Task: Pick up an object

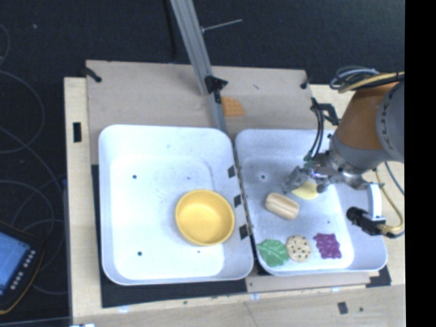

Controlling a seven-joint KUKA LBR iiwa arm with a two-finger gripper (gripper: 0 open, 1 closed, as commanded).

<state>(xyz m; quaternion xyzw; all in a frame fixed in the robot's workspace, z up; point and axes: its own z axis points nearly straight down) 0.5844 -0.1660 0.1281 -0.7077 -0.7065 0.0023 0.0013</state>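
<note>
So the left bin (129, 182) holds just a yellow bowl (204, 216). The right bin (272, 152) has a tan roll (282, 206), green leaf (273, 252), cookie (298, 248) and purple grapes (328, 245). The claw (304, 180) sits low over a pale yellow piece (306, 192), near that bin's middle; can't tell if it's open or closed.

Glossy yellow plastic bowl (204, 216) in matt, speckled white plastic bin (129, 155); smooth tan wooden-looking cylinder (282, 206); pale wood-grained surface (78, 182).
</note>
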